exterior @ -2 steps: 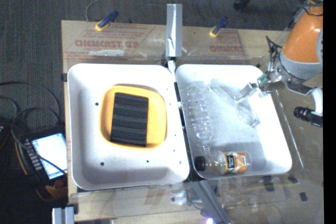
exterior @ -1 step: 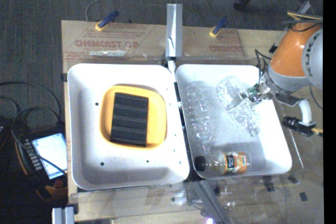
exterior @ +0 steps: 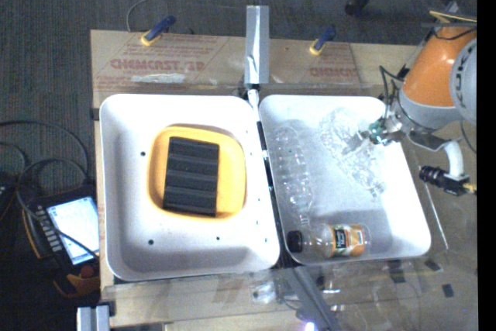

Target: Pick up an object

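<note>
My gripper [exterior: 375, 135] reaches in from the right over the upper right part of the right bin [exterior: 411, 244], beside a crumpled clear plastic piece [exterior: 350, 145]; I cannot tell whether it touches it. A clear plastic bottle [exterior: 290, 167] lies lengthwise along the bin's left side. At the front lies a small bottle with an orange label and a black cap [exterior: 332, 239]. In the left bin [exterior: 124, 244] rests a yellow block with a black ribbed top [exterior: 196, 173].
The arm's orange band [exterior: 431, 74] hangs over the right bin's far right corner. A metal post [exterior: 256, 46] stands behind the seam between the bins. Two clamps [exterior: 157, 29] hold the board at the back. A tablet [exterior: 68, 229] and cables lie left of the bench.
</note>
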Action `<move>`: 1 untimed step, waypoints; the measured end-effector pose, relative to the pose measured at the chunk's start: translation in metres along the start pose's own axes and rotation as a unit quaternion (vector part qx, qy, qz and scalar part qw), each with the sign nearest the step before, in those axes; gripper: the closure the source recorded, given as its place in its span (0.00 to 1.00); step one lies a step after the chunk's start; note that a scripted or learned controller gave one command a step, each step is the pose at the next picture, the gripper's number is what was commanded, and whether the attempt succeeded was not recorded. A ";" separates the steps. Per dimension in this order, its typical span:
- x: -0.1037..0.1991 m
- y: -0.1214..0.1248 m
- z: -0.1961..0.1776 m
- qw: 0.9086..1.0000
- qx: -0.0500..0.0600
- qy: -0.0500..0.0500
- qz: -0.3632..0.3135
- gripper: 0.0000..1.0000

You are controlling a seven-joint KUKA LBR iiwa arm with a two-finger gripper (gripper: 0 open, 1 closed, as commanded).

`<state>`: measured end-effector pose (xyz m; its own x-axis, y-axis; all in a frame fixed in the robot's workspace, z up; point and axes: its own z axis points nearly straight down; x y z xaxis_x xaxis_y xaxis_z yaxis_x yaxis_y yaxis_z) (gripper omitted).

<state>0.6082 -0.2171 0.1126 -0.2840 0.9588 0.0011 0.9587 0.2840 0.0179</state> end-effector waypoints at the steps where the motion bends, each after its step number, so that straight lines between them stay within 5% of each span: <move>1: 0.036 0.040 -0.044 0.994 0.027 0.004 0.107 1.00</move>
<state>0.6354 -0.1719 0.1576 -0.0725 0.9973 0.0070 0.9967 0.0727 -0.0364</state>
